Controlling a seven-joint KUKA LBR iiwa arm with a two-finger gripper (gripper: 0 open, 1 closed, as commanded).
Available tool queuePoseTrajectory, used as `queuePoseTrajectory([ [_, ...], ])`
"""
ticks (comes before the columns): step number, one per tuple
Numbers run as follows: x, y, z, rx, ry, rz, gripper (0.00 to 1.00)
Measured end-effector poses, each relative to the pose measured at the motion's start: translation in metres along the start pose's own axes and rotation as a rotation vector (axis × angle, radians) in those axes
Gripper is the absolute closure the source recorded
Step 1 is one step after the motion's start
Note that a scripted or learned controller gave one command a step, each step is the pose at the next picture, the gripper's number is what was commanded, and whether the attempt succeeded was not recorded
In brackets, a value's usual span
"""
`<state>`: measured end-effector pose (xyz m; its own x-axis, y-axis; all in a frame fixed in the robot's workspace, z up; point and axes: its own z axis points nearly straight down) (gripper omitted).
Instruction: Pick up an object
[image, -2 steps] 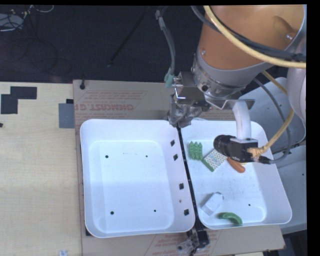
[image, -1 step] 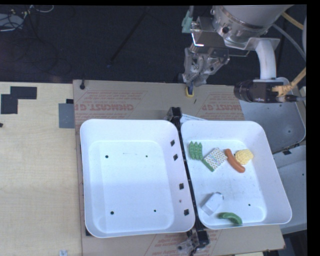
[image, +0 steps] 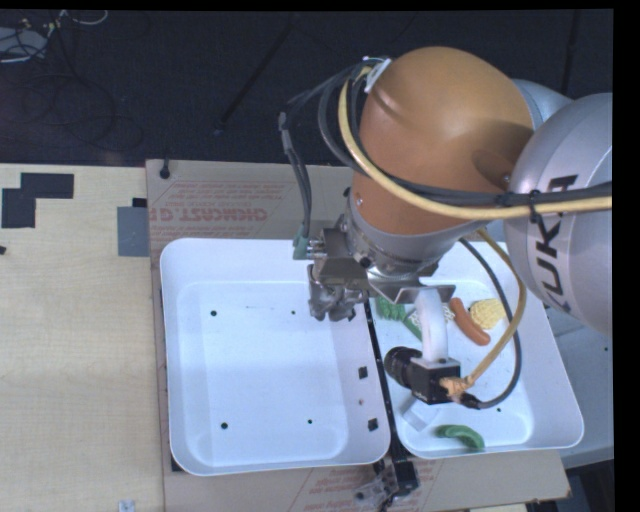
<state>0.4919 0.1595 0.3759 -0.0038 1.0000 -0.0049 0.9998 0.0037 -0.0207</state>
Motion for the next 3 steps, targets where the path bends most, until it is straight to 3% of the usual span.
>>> queuePoseTrajectory([
  [1,-0.134,-0.017,-0.021,-0.019,0.001,0.017,1.0],
  [3,-0.129,-0.017,-0.038,-0.011,0.003,0.004,1.0],
])
